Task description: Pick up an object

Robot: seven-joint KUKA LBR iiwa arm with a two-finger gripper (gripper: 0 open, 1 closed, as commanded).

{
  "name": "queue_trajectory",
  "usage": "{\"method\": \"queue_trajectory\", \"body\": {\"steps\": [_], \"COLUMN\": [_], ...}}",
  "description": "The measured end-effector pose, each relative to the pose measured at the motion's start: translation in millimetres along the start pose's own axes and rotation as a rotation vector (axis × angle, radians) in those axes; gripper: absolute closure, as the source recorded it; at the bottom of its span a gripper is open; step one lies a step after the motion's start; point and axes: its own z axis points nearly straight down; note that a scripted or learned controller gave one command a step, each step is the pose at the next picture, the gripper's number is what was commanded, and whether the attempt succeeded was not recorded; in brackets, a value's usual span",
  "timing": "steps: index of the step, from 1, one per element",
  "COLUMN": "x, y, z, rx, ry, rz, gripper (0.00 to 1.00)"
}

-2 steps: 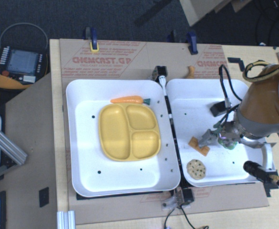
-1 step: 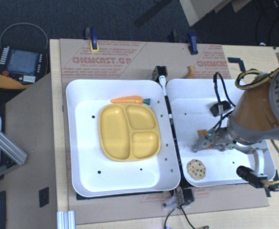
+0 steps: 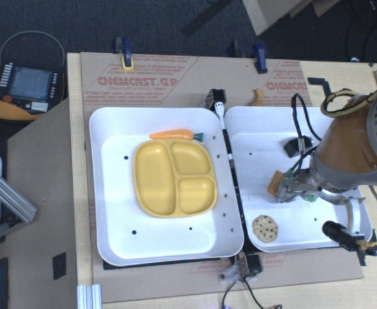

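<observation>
the gripper (image 3: 295,192) was seen low in the right bin (image 3: 259,127), just beside the small brown block (image 3: 276,183); whether it was spread or closed could not be told, so the block was best centred beneath it and clamped squarely before any lift.

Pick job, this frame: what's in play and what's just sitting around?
In play (likely): claw over the right bin; brown block beside it; cookie nearby.
Lying about: yellow plate and carrot in the left bin; blue clamp at the bench edge.
</observation>
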Motion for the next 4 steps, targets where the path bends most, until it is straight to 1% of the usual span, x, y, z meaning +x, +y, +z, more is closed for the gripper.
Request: {"method": "queue_trajectory", "body": {"steps": [1,2,3,4], "x": [-2,-2,-1,61], "y": [-5,6,-2,18], "z": [-61,-110,-162,-158], "rx": [-0.006,-0.006,-0.007,-0.002], "ry": [-0.002,-0.002,-0.003,0.001], "rz": [-0.001,-0.003,-0.002,-0.009], "gripper": [1.00,1.00,1.00,1.00]}}
